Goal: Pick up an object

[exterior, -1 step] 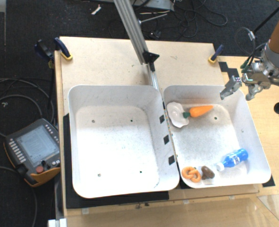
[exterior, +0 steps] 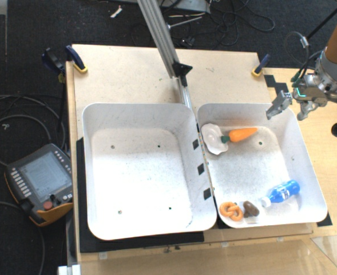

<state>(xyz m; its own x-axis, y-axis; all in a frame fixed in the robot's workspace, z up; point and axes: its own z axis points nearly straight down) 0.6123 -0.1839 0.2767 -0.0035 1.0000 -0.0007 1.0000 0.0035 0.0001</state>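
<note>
Start at your far left, where a teach pendant (exterior: pixel 40 181) with a grey screen and orange trim lies on the dark floor beside the desk (exterior: pixel 134 73). Two blue and yellow clamps (exterior: pixel 75 59) grip the desk's back edge, one at each corner. The left bin (exterior: pixel 91 153) sits next, its white floor lightly speckled. A slanted metal rail (exterior: pixel 159 30) comes down from the top and meets the seam between the two bins.

In the right bin (exterior: pixel 305 165), a white shell-like piece (exterior: pixel 213 138) lies near the back left corner, touching the green tip of an orange carrot (exterior: pixel 241 134). Along the front wall you see an orange pretzel-shaped toy (exterior: pixel 232 211) just beside a small brown object (exterior: pixel 250 209), and to their right a blue bottle (exterior: pixel 281 193) lying on its side.

At your right, the gripper (exterior: pixel 288 107) hangs above the bin's back right corner, its fingers spread apart with nothing between them, well apart from every object.
</note>
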